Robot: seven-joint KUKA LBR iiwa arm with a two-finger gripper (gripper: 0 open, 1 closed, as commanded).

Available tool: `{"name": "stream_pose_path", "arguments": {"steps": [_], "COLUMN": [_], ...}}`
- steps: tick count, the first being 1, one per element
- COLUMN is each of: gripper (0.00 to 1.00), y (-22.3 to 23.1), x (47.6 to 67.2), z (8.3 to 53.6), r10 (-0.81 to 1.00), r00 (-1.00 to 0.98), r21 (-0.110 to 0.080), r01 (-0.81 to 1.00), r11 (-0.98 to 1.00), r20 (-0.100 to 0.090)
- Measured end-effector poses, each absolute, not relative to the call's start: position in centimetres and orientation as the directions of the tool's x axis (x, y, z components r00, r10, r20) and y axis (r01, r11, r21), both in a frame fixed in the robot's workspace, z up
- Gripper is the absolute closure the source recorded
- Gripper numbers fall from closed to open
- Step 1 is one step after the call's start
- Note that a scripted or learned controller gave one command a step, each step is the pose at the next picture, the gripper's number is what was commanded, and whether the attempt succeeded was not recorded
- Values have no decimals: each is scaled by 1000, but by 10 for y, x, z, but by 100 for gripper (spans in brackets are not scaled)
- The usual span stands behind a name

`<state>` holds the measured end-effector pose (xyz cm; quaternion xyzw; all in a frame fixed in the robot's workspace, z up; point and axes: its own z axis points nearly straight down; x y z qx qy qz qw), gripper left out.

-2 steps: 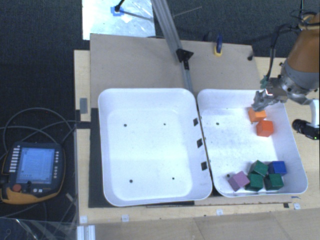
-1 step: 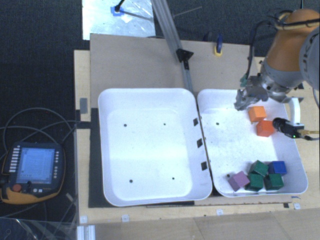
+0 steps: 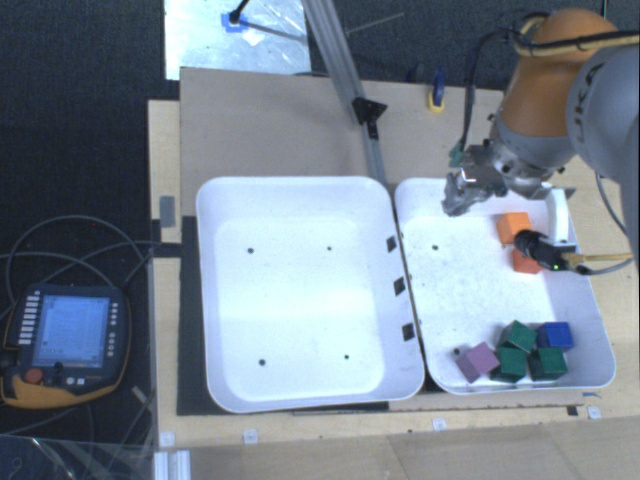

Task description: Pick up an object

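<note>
Although the gripper (image 3: 462, 196) hung over the right bin's (image 3: 470, 268) upper edge, whether its fingers were open I cannot tell; descending there would probably miss the orange block (image 3: 512, 226) just right.

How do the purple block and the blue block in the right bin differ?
The purple block is pale lilac; the blue block is deep blue. The purple block lies left of the green blocks, nearer the bin's middle; the blue block lies on their right, closer to the bin's right wall. Both are small blocks in the same cluster.

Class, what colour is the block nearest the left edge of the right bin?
Purple block, clearest in the camera view.
</note>
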<state>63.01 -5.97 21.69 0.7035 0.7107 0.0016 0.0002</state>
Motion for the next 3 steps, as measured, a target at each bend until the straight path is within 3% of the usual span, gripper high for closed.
{"name": "stream_pose_path", "arguments": {"steps": [1, 3], "gripper": [100, 100], "y": [-7, 93], "x": [625, 633], "z": [213, 239], "r10": [1000, 1000], "r00": [-10, -11], "r21": [0, 3], "r01": [1000, 1000], "r11": [10, 11], "r20": [2, 3]}}
